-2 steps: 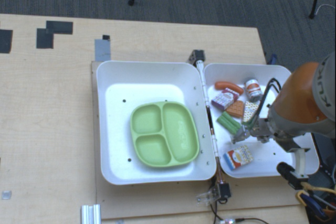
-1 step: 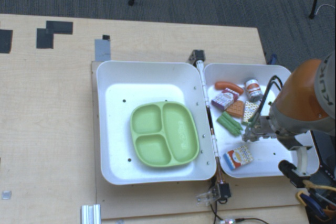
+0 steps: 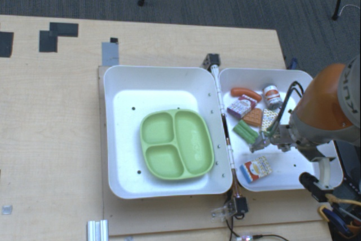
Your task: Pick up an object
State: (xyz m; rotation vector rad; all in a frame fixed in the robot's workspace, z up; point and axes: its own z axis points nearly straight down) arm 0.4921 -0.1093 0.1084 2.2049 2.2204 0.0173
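Gripper (image 3: pixel 265 141) low in right bin (image 3: pixel 293 175), near its middle, reaching in from the right under the grey arm (image 3: pixel 338 121) with orange band. Finger spread impossible to tell at this angle; nothing seen held between the tips. Green block (image 3: pixel 245 131) just left of the tips, lying at a slant, touching or nearly touching them. Orange cracker-like square (image 3: pixel 253 117) just above the block, a pale patterned packet (image 3: pixel 269 118) beside it, partly under the gripper. Purple packet (image 3: pixel 241 105) further up, beside the bin's left wall. Red sausage (image 3: pixel 246 93) near the top wall, small can (image 3: pixel 272 96) with red label to its right. White pouch (image 3: pixel 255 169) with red and blue print alone toward the bin's lower left, apart from the gripper. Left bin (image 3: pixel 121 121) alongside, holding a light green tray (image 3: pixel 177 144) with three compartments, set toward its lower right. Both bins on a pale wooden bench (image 3: pixel 51 132).
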